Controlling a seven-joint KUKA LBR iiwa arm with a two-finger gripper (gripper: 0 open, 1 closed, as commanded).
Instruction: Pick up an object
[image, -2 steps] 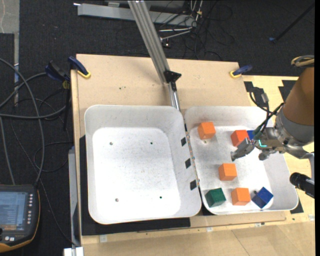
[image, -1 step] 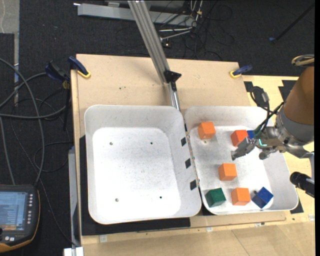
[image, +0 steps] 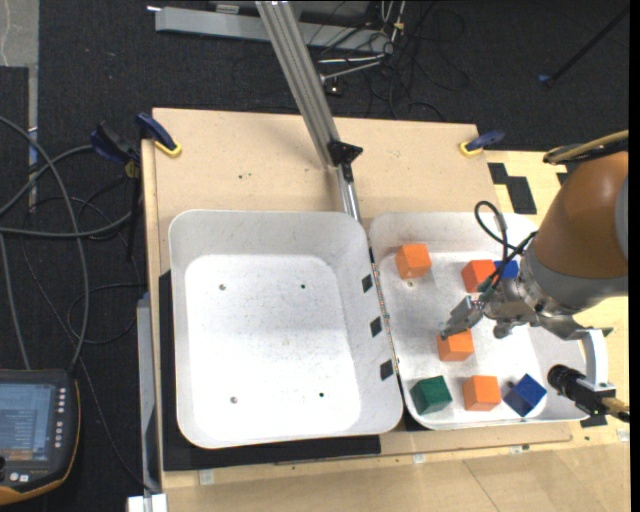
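Observation:
The right bin (image: 430, 228) holds several small cubes. Orange cubes lie at the far left (image: 413, 260), the far middle (image: 478, 273), the centre (image: 456, 346) and the near side (image: 482, 392). On the near edge sit a green cube (image: 432, 394) and a blue cube (image: 524, 394). My gripper (image: 480, 325) hangs low over the bin's middle, open, with one finger (image: 459, 319) just above the centre orange cube. Nothing sits between the fingers. The arm's grey and orange body (image: 590, 240) covers the bin's right part.
The left bin (image: 190, 300) lies beside the right one, with their rims meeting at the middle (image: 378, 310). A slanted metal pole (image: 310, 90) comes down to the bench behind the bins. Blue clamps (image: 155, 128) (image: 488, 140) grip the far corners.

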